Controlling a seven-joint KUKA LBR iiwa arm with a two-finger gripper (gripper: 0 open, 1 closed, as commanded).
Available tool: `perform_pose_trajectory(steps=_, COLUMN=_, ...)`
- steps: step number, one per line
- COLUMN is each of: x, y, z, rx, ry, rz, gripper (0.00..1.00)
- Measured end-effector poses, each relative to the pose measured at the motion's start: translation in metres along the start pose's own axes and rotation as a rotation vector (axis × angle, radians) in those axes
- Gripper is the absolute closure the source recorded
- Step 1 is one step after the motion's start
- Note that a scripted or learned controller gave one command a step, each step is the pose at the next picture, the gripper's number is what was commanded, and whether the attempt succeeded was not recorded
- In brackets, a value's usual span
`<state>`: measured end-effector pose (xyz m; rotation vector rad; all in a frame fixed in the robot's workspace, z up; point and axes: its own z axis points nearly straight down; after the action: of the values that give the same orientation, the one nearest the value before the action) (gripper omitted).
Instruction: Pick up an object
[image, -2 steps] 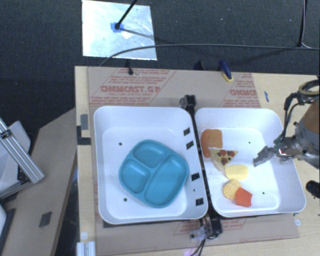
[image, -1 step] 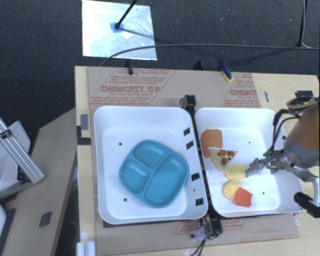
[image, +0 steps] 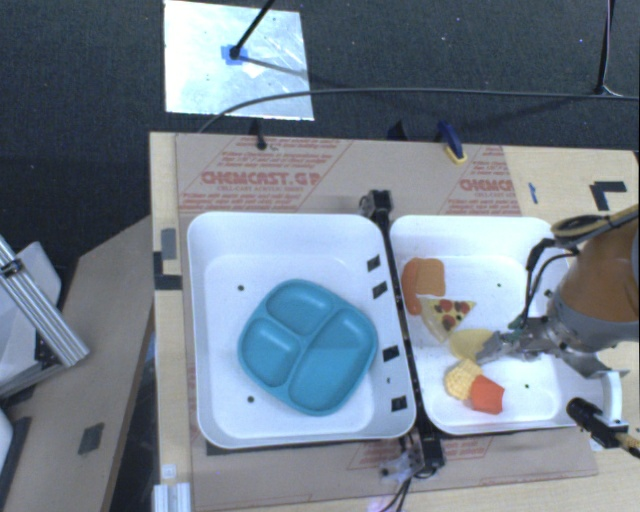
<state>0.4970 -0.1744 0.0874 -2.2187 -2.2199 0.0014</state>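
On the worktop (image: 300, 160), covered with printed cardboard, two shallow white bins sat side by side. Left bin (image: 215, 300) held a blue divided plate (image: 305, 345), lying flat near its middle. Right bin (image: 500, 235) held the small items, all toy food by the look of them. The arm (image: 600, 290) reached in from the right, low over the right bin's right half, with the claw (image: 497, 347) at its tip pointing left toward the cluster of items.

Items in the right bin, in falling size: a pizza slice (image: 445, 315) near the centre; an orange-brown sausage-like piece (image: 423, 280) just above it, by the left wall; a pale yellow piece (image: 467, 343) below the pizza, touching or nearly touching the claw tip; a yellow ridged piece (image: 461, 379); and a red-orange block (image: 487, 395) just beside it, near the front wall.

Claw state: cannot tell whether spread or pressed together; the tip was dark and small at this angle. Nothing was visibly between its tips.

Judgement: the step in hand was the approach and descent onto a target, most likely the pale yellow piece. No lift yet. The next move calls for settling squarely over that piece and closing on it without nudging the pizza slice or ridged piece alongside, then a straight raise to confirm the hold.
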Motion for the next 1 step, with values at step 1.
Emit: perform_pose_trajectory(steps=1, x=-0.0007, y=0.0014, z=-0.0134, rx=-0.006, ry=-0.003, rz=0.0, gripper=1.0)
